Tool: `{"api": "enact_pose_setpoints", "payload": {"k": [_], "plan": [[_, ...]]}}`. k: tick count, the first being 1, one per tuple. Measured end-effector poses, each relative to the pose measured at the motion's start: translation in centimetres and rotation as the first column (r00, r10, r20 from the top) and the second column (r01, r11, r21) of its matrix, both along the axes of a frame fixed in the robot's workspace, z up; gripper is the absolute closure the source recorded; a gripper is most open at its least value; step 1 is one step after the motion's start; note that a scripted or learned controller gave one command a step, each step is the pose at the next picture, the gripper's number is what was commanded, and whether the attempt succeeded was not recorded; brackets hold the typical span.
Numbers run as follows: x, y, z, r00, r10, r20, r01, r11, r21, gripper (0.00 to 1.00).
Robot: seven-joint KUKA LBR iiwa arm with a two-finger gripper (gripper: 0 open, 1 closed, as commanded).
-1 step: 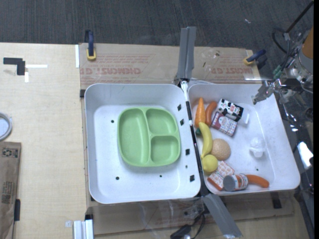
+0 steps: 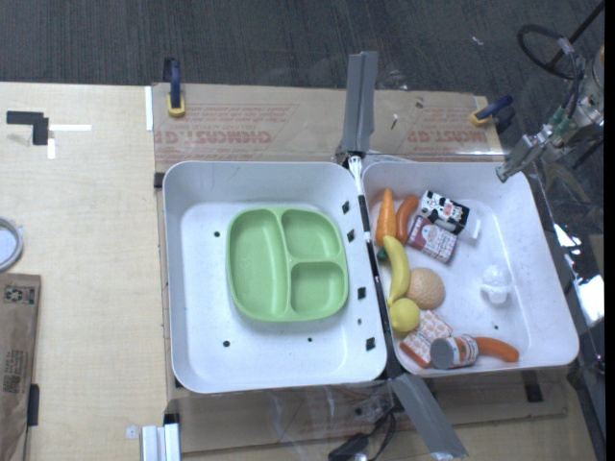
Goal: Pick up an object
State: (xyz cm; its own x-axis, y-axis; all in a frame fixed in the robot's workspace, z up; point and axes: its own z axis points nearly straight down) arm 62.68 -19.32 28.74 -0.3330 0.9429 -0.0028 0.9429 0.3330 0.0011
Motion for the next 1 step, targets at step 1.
{"api": "enact_pose_setpoints", "payload": {"k": [1], "plan": [[-0.13, -1.49, 1.14, 0.994, 0.108, -0.001, -0.108, 0.994, 0.0, 0.0]]}}
